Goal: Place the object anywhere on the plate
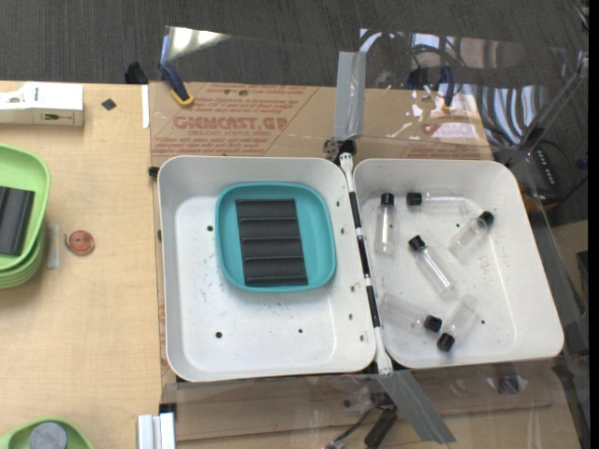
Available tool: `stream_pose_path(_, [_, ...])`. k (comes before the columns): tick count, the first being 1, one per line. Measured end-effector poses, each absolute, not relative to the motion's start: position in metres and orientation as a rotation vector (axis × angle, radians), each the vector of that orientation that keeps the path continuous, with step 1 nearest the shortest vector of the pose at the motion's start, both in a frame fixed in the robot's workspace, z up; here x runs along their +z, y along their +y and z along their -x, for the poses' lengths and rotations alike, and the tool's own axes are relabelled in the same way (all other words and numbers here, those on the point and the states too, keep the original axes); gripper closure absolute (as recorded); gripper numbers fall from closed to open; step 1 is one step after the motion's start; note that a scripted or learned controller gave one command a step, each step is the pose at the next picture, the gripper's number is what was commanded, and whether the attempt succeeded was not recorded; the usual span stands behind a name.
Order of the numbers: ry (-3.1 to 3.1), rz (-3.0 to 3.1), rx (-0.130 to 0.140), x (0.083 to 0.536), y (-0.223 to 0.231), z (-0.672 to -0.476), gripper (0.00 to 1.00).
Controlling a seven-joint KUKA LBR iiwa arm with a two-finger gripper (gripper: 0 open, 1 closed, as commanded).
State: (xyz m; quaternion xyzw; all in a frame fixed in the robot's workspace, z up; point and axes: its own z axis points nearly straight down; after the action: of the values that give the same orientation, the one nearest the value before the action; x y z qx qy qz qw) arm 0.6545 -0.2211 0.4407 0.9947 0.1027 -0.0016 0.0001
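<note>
A teal plate (322,241) with a dark ribbed insert (271,242) lies in the left white bin (187,279). The right white bin (524,279) holds several clear plastic tubes with black caps: one upright along the left (385,223), one near the top (432,197), one in the middle (430,262), one at the right (471,234), and two near the front (456,325).
A green tray (21,218) sits at the far left on the wooden bench, with a small round brown piece (80,241) beside it. A cardboard sheet (243,120) and clear plastic panels stand behind the bins. A white box (42,104) lies at the back left.
</note>
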Motion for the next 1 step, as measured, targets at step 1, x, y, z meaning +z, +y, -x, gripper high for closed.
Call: stream_pose_path(1, [0.315,-3.128,-0.009,0.4394,-0.222,-0.6497,0.0])
